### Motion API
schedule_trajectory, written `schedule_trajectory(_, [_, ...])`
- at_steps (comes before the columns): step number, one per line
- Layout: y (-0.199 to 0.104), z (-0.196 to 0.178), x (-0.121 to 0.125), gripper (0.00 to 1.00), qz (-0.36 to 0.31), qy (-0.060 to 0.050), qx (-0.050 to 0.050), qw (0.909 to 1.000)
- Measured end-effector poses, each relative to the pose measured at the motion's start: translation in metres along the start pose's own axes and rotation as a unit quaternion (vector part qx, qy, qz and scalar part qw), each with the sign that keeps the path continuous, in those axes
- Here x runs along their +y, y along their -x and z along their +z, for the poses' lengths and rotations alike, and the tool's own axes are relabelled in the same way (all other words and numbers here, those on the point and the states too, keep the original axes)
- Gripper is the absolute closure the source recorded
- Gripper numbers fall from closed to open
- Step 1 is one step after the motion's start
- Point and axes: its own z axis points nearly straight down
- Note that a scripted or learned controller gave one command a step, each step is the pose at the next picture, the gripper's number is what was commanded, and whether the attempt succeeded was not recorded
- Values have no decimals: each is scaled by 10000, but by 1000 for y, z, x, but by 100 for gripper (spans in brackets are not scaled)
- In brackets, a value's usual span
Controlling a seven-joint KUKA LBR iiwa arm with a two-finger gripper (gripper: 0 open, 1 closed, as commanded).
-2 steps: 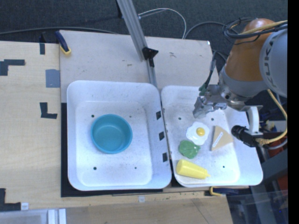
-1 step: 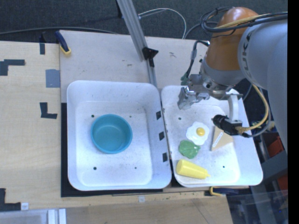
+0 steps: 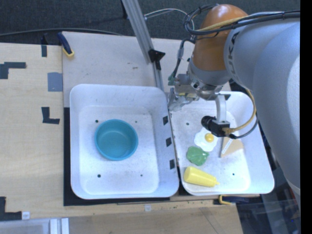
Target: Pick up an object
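Observation:
The right bin holds a toy fried egg, a green piece, a yellow piece near the front wall and a pale wedge. A blue bowl sits upright in the middle of the left bin. My gripper hangs at the back left corner of the right bin, close to the wall between the bins. It is well behind the egg and the green piece, and nothing shows in it.
The grey arm with its orange band covers the back right of the right bin. A black fitting on a cable hangs just behind the egg. A slanted metal pole rises behind the bins.

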Motion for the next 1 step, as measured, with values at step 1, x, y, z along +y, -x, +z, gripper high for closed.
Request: schedule_trajectory(1, [-44, 10, 21, 100, 2, 4, -1, 10000])
